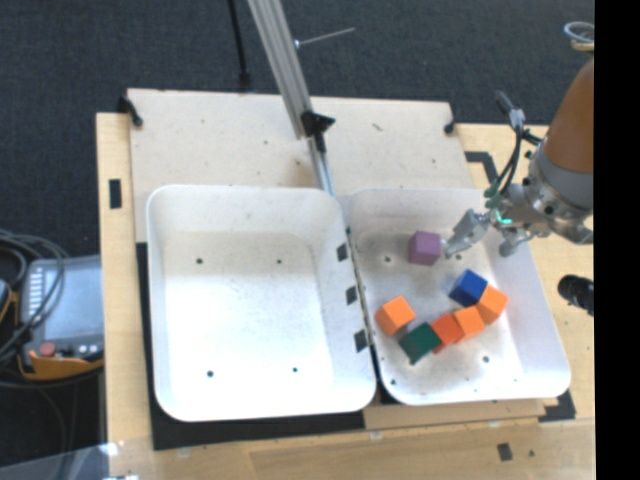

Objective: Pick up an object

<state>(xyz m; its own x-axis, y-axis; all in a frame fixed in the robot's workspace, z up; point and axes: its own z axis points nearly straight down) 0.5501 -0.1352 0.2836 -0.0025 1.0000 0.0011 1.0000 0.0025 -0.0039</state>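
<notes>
Spanning most of the bench (285, 133), the two shallow white bins sat side by side, the left bin (170, 218) beside the right bin (540, 368), which held all the loose pieces. An aluminium rail (280, 53) slanted down to the seam between them. From the right, the grey arm (570, 128) with its orange band reached in over the right bin's upper corner, wrist tipped so that the gripper (468, 235) pointed down and leftward toward the bin floor. Its jaws looked parted by a modest gap with nothing between them, though the small scale of the view made that uncertain. Just beside the fingertips lay the purple cube (425, 247), alone and apart from the others, so it was judged the likely target. Lower in the bin clustered a blue cube (467, 287), an orange cube (395, 314), a green cube (419, 341) and an orange row (468, 320) touching the green one. The purple cube looked light, rigid and smooth-faced, probably foam or wood; it should tolerate a firm squeeze. Taking it across two opposite flat faces, with the fingers squared to them, seemed the safest hold, since a corner pinch might spin it free.
</notes>
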